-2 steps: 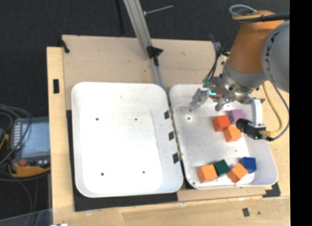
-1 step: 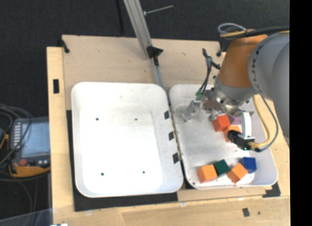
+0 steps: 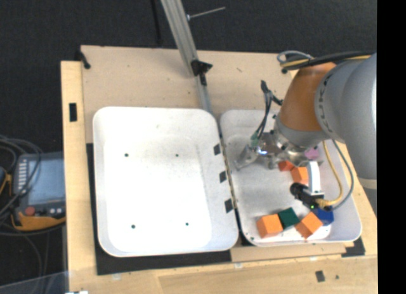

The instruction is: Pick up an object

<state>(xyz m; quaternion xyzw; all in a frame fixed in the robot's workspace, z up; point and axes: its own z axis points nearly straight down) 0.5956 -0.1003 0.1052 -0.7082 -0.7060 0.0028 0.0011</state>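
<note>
Camera view shows the left bin (image 3: 158,178), smooth white plastic with rounded corners. In the right bin (image 3: 254,191), the metal gripper (image 3: 248,157) hangs near its left wall, grip state unclear. Blocky objects crowd the near right corner: orange cube (image 3: 269,225), green block (image 3: 289,217), second orange cube (image 3: 310,223).

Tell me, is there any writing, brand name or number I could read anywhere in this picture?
None can be read.
The handheld control unit left of the bench has a screen and buttons, too blurred to read.
The arm, the bins and the blocks show no lettering.
</note>
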